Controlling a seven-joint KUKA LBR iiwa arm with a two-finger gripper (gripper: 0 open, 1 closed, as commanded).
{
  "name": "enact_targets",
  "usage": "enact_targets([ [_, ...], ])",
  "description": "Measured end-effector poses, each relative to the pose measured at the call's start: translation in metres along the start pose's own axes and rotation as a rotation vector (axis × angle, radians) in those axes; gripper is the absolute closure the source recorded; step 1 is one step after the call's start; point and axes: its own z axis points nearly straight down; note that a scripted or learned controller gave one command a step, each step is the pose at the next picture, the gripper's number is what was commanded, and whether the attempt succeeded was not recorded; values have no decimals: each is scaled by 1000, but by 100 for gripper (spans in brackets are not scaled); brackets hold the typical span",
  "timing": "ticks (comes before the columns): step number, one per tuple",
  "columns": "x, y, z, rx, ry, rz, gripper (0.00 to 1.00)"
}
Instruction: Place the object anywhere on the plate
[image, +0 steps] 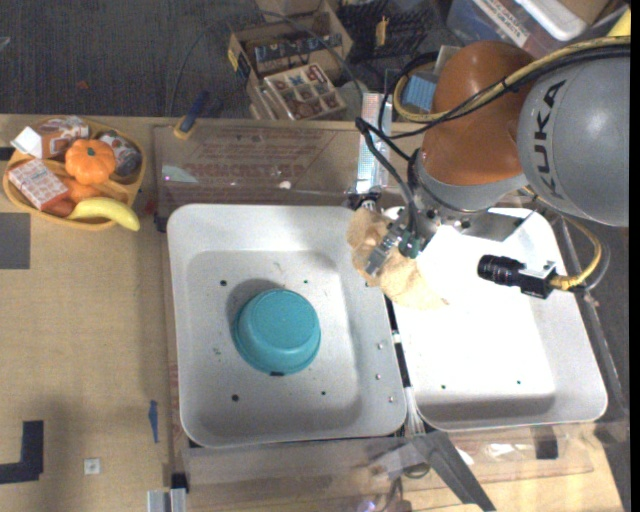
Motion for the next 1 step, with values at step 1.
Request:
enact_targets([
  [1, 41, 26, 7, -1, 0, -397, 100],
])
